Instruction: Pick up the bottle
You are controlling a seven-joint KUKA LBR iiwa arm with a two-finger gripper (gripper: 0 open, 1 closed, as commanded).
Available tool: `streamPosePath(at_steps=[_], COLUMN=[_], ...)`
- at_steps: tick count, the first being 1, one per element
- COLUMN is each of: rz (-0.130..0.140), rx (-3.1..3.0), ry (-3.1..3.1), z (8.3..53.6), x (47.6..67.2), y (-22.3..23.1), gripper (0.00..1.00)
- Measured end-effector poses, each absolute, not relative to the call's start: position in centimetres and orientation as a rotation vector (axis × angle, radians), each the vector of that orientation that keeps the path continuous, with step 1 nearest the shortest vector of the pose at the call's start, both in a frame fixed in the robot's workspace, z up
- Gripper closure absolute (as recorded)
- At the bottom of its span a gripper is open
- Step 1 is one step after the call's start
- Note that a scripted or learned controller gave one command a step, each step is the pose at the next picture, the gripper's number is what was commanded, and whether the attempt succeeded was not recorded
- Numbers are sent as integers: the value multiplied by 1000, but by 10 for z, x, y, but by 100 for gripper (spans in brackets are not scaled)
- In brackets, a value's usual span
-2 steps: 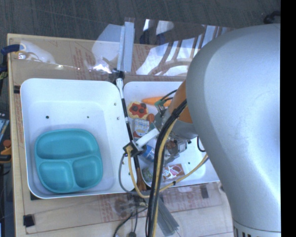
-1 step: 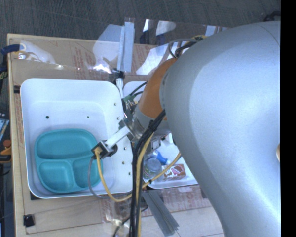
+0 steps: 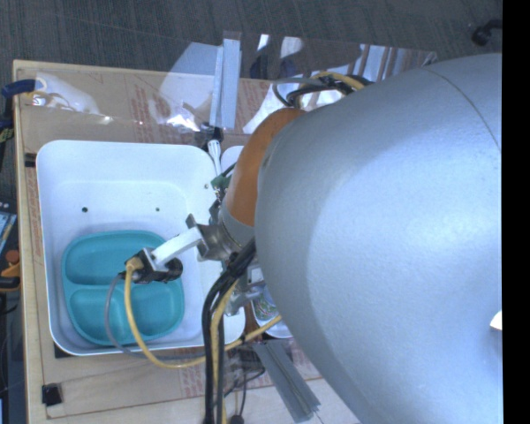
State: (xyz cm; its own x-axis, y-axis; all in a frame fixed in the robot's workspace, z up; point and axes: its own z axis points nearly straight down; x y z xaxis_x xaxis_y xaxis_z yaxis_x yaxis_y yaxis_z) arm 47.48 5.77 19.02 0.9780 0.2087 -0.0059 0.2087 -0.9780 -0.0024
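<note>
The grey arm with its orange band (image 3: 252,162) reaches in from the right and covers nearly the whole right bin. My gripper (image 3: 214,237) hangs over the wall between the two bins, seen from above. Under the arm, near the right bin's front, a pale object with a printed label (image 3: 265,307) peeks out. I cannot tell whether it is the bottle. Most of the right bin's contents are hidden by the arm.
The left white bin (image 3: 62,170) holds a teal two-compartment tray (image 3: 102,303) at its front. A yellow cable (image 3: 137,338) loops over that tray. Clear plastic sheeting (image 3: 177,95) lies on the bench behind the bins.
</note>
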Motion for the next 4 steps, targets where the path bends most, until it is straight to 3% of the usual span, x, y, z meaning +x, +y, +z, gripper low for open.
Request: streamPosePath(at_steps=[1, 2, 3, 4], rz=[10, 12, 3, 12], rx=[-3123, -3121, -3124, -3122], ry=[-328, -329, -323, -321], z=[190, 189, 191, 208], x=[475, 521, 566, 560], y=[57, -22, 52, -48], gripper=[0, 0, 0, 0])
